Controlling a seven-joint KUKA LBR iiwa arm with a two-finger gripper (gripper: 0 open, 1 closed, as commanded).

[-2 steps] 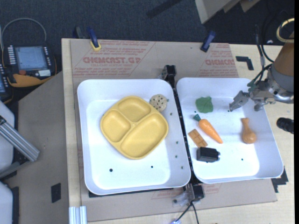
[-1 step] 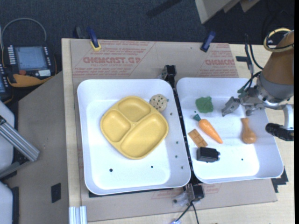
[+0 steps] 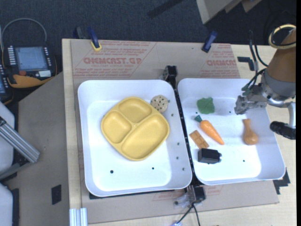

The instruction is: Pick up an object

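Camera view from above: we observe the counter (image 3: 141, 55), faced with a printed brown sheet, carrying two shallow white bins side by side. We note the left bin (image 3: 94, 173) holds a yellow divided plate (image 3: 135, 133) lying flat near its middle, with a round speckled cookie (image 3: 160, 102) touching the plate's far right edge. We record five items in the right bin (image 3: 263, 168): a green leafy piece (image 3: 205, 105) at the far left; a toy carrot (image 3: 211, 131) just near of it, lying at a slant with its green top toward the far left; a small tan block (image 3: 198, 138) just left of the carrot; a black block (image 3: 209, 156) near of that; and a tan drumstick-shaped piece (image 3: 249, 133) toward the right side, apart from the others. We see the grey arm with its orange band (image 3: 283, 62) reaching in from the right, over the far right part of the right bin. Its pincer (image 3: 242, 105) sits above the bin floor, between the green leafy piece and the drumstick-shaped piece, just far of the latter. We find nothing between its fingers; whether they are spread or closed we cannot tell from this angle.
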